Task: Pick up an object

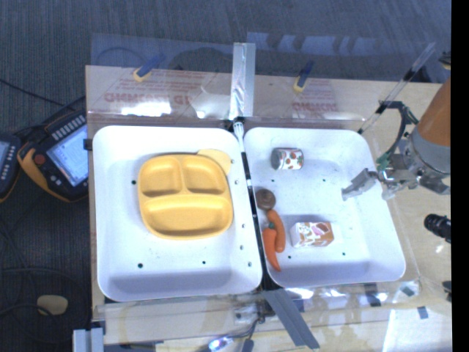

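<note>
Right bin [381,218] holds carrot [272,242], can [287,159], carton [313,234]; hand [360,184] alongside.

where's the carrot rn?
The carrot lies in the right bin, along its left wall, just below a small brown ball and left of the printed box.

One fixed camera here, set high above the tabletop [102,86] and looking down at a slant. Left bin [117,270] and right bin [366,262] both fit whole in frame, dark floor beyond, arm [432,134] entering at the right edge.
</note>
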Action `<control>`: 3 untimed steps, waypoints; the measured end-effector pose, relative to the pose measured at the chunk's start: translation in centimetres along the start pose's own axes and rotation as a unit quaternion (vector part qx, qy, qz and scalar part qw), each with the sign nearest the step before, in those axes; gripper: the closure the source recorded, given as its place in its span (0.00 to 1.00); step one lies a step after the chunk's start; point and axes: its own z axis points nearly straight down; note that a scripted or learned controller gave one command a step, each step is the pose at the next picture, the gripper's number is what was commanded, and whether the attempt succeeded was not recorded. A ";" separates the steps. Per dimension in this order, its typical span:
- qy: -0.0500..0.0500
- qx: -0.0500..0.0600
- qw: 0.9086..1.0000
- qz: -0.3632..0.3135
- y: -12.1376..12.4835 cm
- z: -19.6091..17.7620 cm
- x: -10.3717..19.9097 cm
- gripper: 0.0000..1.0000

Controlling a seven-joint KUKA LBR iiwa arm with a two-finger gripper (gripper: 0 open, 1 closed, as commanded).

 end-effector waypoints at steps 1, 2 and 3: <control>-0.001 0.000 0.997 0.084 6.7 -0.4 3.9 0.00; -0.001 0.000 0.997 0.075 13.4 -1.1 8.2 0.00; -0.002 -0.001 1.000 -0.012 13.5 10.9 11.2 0.00</control>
